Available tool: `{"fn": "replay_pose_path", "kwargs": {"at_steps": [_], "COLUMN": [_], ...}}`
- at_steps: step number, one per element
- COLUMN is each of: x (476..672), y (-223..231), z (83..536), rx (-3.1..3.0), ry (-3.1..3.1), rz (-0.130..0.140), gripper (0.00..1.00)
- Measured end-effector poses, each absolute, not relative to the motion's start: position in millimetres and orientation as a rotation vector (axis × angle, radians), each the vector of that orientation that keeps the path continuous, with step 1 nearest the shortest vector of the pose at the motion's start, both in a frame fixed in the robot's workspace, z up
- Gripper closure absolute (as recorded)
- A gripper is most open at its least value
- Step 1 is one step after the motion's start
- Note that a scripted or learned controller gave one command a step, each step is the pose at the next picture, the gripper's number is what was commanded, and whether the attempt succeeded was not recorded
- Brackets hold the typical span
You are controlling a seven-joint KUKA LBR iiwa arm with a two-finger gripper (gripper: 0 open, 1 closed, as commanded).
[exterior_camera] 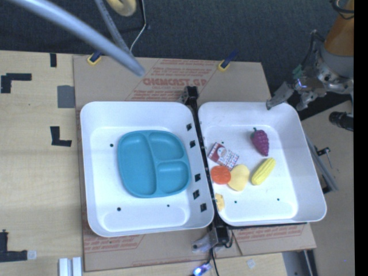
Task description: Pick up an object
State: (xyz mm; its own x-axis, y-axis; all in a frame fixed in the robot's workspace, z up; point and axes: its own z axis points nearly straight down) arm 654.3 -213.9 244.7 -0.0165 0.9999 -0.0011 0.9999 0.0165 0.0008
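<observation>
The right bin (pixel 287 209) holds several small toy foods: a purple grape bunch (pixel 260 141), a yellow corn cob (pixel 263 171), a pale yellow lemon-like piece (pixel 238 177), an orange round piece (pixel 221 175) and a red-and-white packet (pixel 222 154). A small yellow bit (pixel 218 201) lies by the bin's left wall. My gripper (pixel 280 96) hangs over the right bin's far right corner, up and to the right of the grapes, apart from every object.
The left bin (pixel 98 154) carries a blue divided plate (pixel 154 163). Both bins rest on a cardboard sheet (pixel 172 79) on the wooden bench. The arm's wrist (pixel 333 62) enters from the upper right. A grey pole (pixel 75 22) crosses the upper left.
</observation>
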Motion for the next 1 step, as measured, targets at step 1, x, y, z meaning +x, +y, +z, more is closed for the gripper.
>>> {"fn": "replay_pose_path", "kwargs": {"at_steps": [1], "x": [654.2], "y": [-214.1], "z": [242.8], "rx": [2.203], "ry": [2.239], "rz": [-0.002], "gripper": [0.00]}}
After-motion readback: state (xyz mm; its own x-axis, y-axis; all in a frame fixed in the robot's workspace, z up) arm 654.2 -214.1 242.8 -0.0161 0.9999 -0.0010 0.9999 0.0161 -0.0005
